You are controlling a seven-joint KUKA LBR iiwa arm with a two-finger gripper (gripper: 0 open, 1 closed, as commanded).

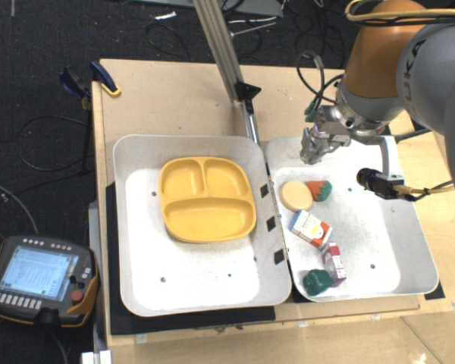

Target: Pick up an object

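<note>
My gripper (312,153) hangs over the far left part of the right bin (379,226), fingers pointing down, with nothing visibly between them. Just in front of it lies a round tan cookie-like disc (296,196), with a red and green strawberry toy (319,189) touching its right side. Nearer the camera sits a white and orange carton (311,228), then a small pink and white box (334,262), and a dark green lump (315,281) at the bin's front edge.
The left bin (136,226) holds a yellow divided plate (207,199). A slanted metal pole (224,48) crosses above the bins' far edge. A teach pendant (38,277) lies off the bench at the lower left.
</note>
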